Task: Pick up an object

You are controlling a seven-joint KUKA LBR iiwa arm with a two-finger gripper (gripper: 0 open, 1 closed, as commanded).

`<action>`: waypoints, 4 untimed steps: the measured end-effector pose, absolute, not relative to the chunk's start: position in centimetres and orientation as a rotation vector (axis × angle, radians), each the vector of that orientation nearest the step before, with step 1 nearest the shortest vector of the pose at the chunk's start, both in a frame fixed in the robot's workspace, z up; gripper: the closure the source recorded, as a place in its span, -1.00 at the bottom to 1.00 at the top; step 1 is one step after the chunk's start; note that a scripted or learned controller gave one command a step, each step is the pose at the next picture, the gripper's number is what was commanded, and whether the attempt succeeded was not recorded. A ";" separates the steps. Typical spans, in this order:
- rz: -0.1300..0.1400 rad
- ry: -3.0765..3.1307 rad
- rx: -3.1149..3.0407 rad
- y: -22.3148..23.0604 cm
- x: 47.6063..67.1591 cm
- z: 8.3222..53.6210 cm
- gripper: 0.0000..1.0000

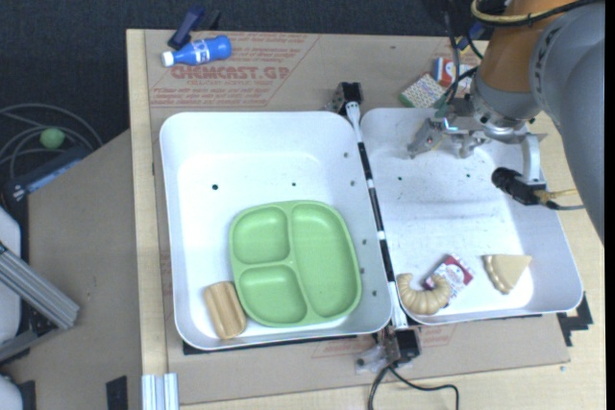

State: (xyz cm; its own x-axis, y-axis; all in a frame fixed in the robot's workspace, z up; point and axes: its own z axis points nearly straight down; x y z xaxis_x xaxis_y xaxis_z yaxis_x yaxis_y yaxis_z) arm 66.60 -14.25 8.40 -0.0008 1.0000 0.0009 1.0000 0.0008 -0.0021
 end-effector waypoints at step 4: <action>-0.005 -2.226 -2.221 -11.3 64.7 19.3 -1.00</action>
